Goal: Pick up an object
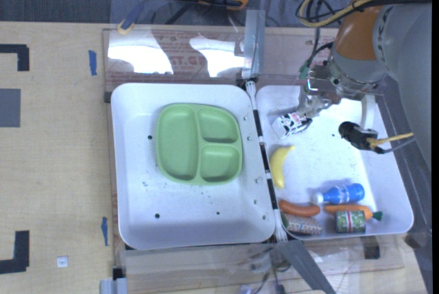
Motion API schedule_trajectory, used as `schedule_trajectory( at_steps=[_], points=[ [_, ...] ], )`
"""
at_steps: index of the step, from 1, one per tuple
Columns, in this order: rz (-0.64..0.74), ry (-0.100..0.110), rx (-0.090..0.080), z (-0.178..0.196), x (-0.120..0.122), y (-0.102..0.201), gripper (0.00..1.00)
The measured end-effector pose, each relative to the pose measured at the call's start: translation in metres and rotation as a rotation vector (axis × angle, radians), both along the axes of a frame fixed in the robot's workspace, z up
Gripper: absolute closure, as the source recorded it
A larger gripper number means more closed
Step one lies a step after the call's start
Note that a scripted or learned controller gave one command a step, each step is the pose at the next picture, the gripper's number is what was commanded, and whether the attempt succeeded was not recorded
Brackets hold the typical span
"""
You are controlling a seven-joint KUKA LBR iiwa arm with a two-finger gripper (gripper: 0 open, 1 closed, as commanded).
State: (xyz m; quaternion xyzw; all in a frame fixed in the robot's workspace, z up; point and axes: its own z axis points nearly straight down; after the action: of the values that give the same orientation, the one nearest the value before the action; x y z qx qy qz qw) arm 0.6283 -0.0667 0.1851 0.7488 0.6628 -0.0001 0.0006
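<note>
Bins (130, 149) glossy white plastic; tray (199, 143) matt green plastic; bench (55, 149) pale wood; banana (280, 164) smooth plastic.

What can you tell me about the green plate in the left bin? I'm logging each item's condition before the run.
The green plate is a rounded-square divided dish, apparently matte plastic, with three compartments: one tall one on the view's left and two smaller ones stacked on the right. It lies flat, right side up, on the floor of the left bin, slightly above centre. Nothing lies in it, and it touches nothing but the bin floor.
</note>
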Motion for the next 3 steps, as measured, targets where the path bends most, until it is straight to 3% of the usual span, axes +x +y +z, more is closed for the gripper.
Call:
schedule_trajectory(
  at_steps=[1, 2, 3],
  points=[
    [0.000, 0.000, 0.000, 0.000, 0.000, 0.000, 0.00],
    [0.011, 0.001, 0.002, -0.095, -0.059, -0.065, 0.00],
    [-0.043, 0.002, 0.002, -0.094, -0.145, -0.053, 0.00]
  ],
)
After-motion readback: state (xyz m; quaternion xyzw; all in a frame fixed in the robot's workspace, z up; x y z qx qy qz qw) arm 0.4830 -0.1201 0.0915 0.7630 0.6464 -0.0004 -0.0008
